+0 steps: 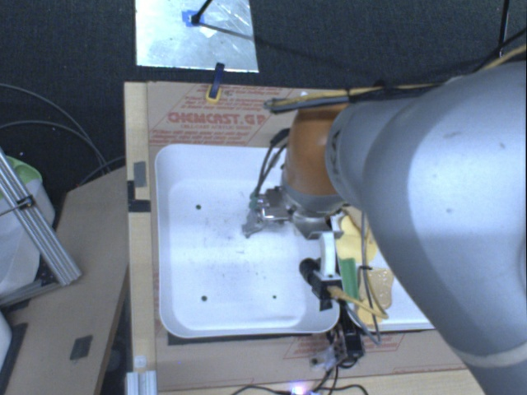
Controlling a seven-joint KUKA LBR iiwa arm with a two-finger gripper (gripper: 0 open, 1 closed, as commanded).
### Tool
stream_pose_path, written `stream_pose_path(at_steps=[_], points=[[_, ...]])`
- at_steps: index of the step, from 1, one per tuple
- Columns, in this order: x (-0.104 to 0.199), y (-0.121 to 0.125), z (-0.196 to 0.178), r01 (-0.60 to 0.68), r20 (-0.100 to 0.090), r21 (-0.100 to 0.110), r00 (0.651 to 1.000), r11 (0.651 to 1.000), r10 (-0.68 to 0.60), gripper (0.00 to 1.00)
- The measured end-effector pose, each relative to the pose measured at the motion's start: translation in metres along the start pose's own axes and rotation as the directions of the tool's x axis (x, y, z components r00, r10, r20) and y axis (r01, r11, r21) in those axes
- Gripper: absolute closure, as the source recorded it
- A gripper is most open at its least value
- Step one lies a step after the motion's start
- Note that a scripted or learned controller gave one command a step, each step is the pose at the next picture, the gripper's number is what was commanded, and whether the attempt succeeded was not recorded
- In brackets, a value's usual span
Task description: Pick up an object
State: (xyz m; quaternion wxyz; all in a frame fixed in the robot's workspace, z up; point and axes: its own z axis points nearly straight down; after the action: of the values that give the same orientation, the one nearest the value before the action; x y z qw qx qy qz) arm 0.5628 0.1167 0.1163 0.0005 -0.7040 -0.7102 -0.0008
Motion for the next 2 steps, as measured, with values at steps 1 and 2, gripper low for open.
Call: stream_pose_path(at_steps=[1,2], points=[[0.127,-0.051,0.034,0.007,-0.004,0.005,1.0,1.0,-0.007,0.0],[0.118,0.022,-0.086,-0.005,-0.003,-0.017,1.0,1.0,0.004,0.0]])
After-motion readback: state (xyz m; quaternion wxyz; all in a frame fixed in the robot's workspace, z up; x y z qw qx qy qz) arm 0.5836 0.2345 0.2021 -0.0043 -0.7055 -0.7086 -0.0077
